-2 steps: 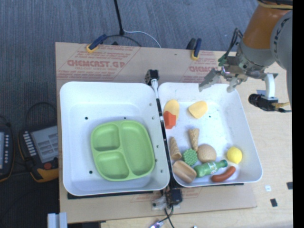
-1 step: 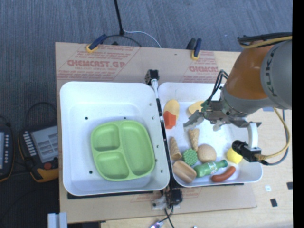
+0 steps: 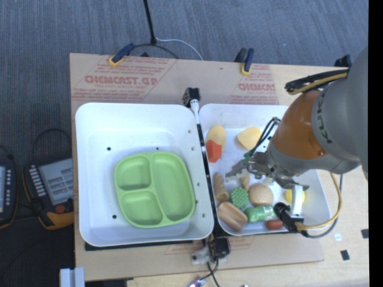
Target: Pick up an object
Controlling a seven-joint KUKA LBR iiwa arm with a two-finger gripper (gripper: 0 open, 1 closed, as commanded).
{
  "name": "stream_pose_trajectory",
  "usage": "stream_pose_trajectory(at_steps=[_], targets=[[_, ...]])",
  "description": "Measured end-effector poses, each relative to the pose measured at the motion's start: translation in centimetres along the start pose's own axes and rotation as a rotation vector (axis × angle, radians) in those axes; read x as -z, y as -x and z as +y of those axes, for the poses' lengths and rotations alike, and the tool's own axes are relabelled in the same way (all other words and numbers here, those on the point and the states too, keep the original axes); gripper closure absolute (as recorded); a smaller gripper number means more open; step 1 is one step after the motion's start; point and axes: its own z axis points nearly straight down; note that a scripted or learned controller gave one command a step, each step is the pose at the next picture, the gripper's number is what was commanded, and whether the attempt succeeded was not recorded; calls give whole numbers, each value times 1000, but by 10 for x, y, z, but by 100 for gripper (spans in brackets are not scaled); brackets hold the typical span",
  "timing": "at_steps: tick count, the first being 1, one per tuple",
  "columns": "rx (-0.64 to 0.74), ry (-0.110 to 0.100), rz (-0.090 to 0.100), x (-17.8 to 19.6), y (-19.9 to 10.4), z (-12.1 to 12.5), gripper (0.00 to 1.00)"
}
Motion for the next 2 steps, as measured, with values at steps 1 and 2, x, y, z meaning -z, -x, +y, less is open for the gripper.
stream_pose_trajectory(at_steps=[1,2], targets=[[-316,-30,4,-8,1,38,0],[-329,-17,0,-5,5,-29,0]])
